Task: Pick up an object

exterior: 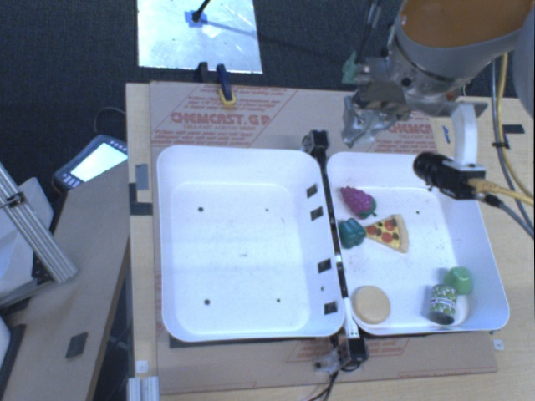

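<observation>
Five toys in right bin [489, 249] | hand [365, 128] above, apart

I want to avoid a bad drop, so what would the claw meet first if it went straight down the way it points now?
Probably the far rim of the right bin, or the bench board just behind it; depth is unclear. The purple grapes lie nearer the camera, off that line.

We see the grey arm [468, 23] reaching in from the upper right, its orange band broad above the wrist. Its pincer [366, 130] hangs pointing downward, nothing visible between its fingers.
</observation>
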Controlling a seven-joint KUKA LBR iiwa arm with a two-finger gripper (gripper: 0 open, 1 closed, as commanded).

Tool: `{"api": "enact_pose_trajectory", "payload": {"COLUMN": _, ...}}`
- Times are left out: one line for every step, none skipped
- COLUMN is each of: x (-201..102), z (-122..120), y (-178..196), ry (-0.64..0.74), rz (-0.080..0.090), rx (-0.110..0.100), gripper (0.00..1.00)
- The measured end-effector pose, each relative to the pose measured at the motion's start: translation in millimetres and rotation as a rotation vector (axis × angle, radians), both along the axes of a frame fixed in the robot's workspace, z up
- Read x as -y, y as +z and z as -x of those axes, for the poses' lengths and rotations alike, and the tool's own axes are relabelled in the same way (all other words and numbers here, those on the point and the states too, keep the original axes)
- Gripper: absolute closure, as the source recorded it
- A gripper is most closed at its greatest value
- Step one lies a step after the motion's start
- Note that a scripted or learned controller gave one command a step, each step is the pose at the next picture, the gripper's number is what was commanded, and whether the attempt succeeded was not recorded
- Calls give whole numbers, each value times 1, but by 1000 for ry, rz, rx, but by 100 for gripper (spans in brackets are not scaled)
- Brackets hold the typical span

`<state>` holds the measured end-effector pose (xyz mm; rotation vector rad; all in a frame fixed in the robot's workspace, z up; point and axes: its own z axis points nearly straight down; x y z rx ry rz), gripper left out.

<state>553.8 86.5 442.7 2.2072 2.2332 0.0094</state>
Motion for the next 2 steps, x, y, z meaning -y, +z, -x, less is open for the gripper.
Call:
{"api": "enact_pose_trajectory", "payload": {"x": -60, "z": -15, "y": -58, "ry": -3, "rz": 2, "rx": -7, "gripper": 100}}
{"api": "enact_pose_trajectory", "payload": {"x": -88, "z": -36, "y": 60, "ry": -5, "rz": -2, "rx": 10, "gripper": 100}}
